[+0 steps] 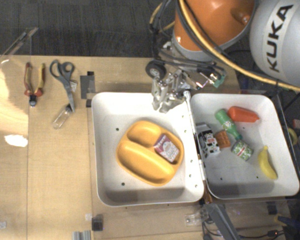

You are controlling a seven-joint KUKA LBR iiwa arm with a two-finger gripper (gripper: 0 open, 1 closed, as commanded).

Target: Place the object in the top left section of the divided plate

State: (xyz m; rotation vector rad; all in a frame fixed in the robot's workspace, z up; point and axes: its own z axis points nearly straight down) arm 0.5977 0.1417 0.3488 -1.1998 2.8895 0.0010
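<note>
A small purple packet (166, 148) already lay in the right-hand section of the yellow divided plate (141, 159) in the left bin (106, 143), so judged by that, the top left section was still to be filled. The gripper (165, 98) hung above that bin's far edge; whether it was open I could not tell. Counted: one plate, one packet, two bins, and about six items in the right bin (285, 181).

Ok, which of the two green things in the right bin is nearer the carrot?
The long green bottle, lying slanted right beside the orange carrot. The short green can sits lower, closer to the banana.
</note>
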